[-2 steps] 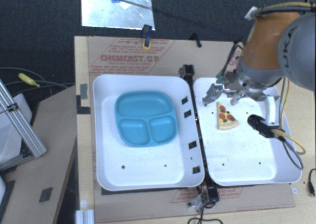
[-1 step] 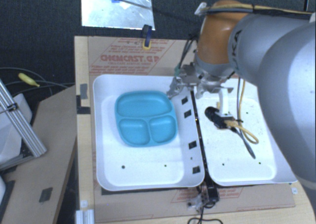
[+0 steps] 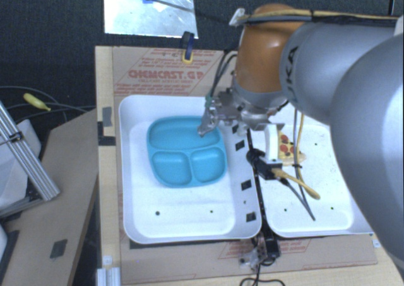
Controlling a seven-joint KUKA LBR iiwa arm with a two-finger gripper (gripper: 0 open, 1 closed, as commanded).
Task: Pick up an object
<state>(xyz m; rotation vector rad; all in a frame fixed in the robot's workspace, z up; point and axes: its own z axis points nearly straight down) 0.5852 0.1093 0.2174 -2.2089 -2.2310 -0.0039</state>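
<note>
A light blue divided plate [image 3: 186, 151] with three compartments lies in the left white bin [image 3: 183, 221]. My gripper [image 3: 207, 125] hangs over the plate's far right corner, close to its rim, below the orange band of the arm [image 3: 268, 57]. I cannot tell whether it touches the plate. In the right bin [image 3: 328, 215] lie a white card with red spots [image 3: 283, 144], a tan utensil [image 3: 300, 184] and thin dark sticks [image 3: 304, 202].
The big grey arm covers the upper right of the view and part of the right bin. A divider with black clips [image 3: 249, 184] runs between the bins. A cardboard sheet [image 3: 164, 73] lies under them, with a yellow-and-blue clamp [image 3: 187, 48] at its far edge.
</note>
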